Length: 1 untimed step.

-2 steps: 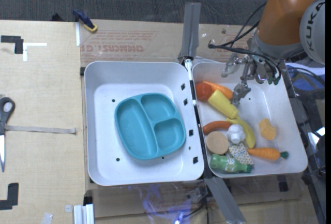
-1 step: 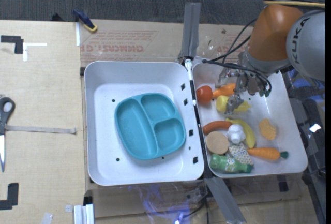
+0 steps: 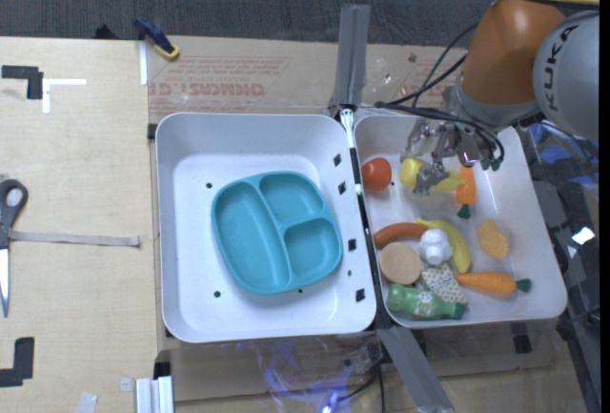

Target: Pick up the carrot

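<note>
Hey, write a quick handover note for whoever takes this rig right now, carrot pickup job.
End effector: hovering low over the back of the right bin, above a small carrot and a yellow toy; no item visibly gripped.
A larger carrot lies near the right bin's front edge, beside the banana.
Blue divided plate sits in the left bin.
Done: approach. Left: grasp and lift a carrot.

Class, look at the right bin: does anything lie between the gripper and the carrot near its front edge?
Yes. A banana and a pale orange piece lie between the gripper and the carrot. Nothing covers the carrot.
</note>
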### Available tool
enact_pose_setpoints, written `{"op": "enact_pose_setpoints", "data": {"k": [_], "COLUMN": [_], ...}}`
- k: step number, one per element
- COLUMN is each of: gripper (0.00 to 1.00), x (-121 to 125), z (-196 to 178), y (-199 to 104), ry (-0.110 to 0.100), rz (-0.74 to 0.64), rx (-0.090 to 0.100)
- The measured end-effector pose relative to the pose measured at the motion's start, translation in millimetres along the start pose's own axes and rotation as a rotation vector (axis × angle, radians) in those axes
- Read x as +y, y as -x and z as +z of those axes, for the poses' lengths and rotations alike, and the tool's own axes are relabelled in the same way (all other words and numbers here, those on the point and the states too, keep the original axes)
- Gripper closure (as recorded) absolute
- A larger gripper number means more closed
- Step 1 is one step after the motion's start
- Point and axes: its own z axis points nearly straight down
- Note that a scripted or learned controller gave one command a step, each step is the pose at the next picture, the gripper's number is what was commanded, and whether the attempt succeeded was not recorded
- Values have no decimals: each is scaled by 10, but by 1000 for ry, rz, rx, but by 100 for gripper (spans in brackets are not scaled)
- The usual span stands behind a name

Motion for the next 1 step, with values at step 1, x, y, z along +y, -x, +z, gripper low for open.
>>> {"op": "enact_pose_setpoints", "data": {"k": [1], "gripper": [100], "x": [-550], "z": [154], "y": [-11], "ry": [4], "rz": [-284], "rx": [9]}}
